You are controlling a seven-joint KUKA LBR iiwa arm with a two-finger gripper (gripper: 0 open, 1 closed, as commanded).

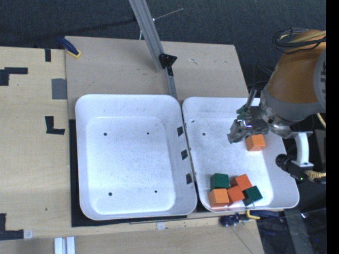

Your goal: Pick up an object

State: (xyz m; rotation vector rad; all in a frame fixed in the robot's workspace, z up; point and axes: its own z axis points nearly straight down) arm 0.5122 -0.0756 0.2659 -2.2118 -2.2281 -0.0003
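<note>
Judging from your view, the gripper (pixel 244 132) hangs over the right bin (pixel 212 115), an orange block (pixel 256 142) just beside it; grip state unclear. Next, confirm the hold.

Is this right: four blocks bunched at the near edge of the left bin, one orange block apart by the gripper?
Wrong bin. The camera view shows the four bunched blocks in the right bin, not the left bin. The orange block does sit apart by the gripper.

The hand (pixel 244 127) hung over the right bin (pixel 212 115), an orange block (pixel 255 142) just beside it. Four blocks (pixel 233 189) clustered at the bin's lower edge.
</note>
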